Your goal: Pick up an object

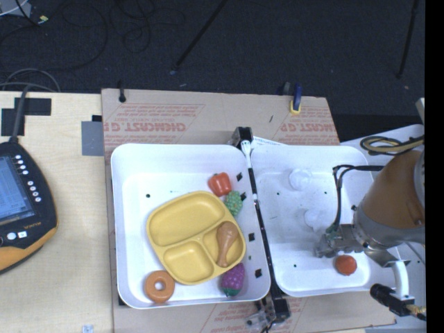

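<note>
The arm's orange band (392, 198) comes in over the right bin (291, 214) from the right. Low in that bin's front right part is my gripper (326, 245), close to the floor. Just to its right and slightly nearer the front lies a small red tomato (345, 264), beside the gripper and partly under the wrist. Whether the two touch is unclear. Nothing shows held in the gripper.
The left bin (128, 207) holds a yellow divided plate (182, 226) with a chicken drumstick (226, 242) on it. Around it lie a red pepper (220, 183), broccoli (234, 202), purple grapes (234, 280) and a donut (159, 286). A handheld controller (17, 200) rests at far left.
</note>
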Robot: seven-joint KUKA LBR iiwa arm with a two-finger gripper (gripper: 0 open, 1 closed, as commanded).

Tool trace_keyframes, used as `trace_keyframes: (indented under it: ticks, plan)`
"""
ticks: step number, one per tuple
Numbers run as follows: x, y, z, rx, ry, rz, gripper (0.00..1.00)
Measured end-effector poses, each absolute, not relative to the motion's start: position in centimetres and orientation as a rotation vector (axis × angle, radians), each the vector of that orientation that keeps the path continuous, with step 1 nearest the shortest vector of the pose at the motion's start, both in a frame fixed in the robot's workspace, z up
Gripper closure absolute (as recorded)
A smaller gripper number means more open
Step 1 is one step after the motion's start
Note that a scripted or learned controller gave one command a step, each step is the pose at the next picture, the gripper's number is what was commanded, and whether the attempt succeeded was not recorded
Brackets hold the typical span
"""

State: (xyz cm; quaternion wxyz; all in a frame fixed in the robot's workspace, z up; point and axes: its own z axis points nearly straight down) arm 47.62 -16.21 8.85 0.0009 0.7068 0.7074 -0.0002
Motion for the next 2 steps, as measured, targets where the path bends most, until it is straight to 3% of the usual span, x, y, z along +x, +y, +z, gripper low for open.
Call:
trace_keyframes:
  ticks: [1,2]
  plan:
    - [47.6,-5.1,19.2,2.212,2.23,0.006,1.0]
    - [48.1,4.0,36.7,2.203,2.23,0.021,1.0]
